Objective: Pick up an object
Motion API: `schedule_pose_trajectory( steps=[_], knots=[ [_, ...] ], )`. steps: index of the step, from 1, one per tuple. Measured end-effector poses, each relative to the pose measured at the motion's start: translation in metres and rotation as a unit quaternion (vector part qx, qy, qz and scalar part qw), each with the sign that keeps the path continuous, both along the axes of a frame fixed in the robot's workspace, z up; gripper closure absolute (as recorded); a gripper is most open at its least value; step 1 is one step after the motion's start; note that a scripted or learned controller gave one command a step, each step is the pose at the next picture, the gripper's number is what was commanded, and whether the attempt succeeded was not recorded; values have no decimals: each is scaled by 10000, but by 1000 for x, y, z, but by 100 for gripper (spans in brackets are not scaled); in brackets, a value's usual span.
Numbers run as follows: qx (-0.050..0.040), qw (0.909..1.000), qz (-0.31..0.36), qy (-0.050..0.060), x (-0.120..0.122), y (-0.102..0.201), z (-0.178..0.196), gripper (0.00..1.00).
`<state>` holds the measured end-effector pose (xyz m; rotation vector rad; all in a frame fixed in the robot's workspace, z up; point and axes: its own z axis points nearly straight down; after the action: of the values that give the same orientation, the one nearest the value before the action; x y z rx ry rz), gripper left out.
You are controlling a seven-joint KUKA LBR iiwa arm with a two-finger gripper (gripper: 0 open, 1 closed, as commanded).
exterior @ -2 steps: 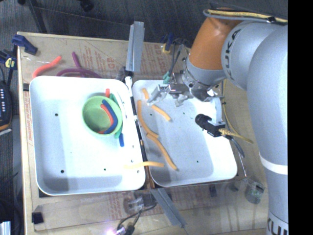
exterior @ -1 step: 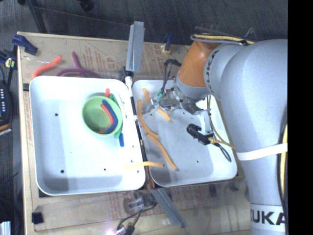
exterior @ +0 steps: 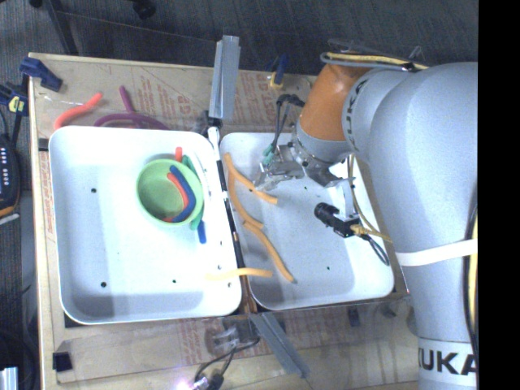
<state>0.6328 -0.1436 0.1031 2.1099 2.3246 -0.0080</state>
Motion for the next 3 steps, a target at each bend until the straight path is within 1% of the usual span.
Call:
schedule_pose_trajectory(
  steps=[1, 2, 3],
  knots=[
    [-3, 10000, 4, 1, 0, 0, 0, 0],
    [-5, 10000, 15, 1, 0, 0, 10, 100],
    [-8, 10000, 19, 2, 0, 0, 10, 0]
  ],
)
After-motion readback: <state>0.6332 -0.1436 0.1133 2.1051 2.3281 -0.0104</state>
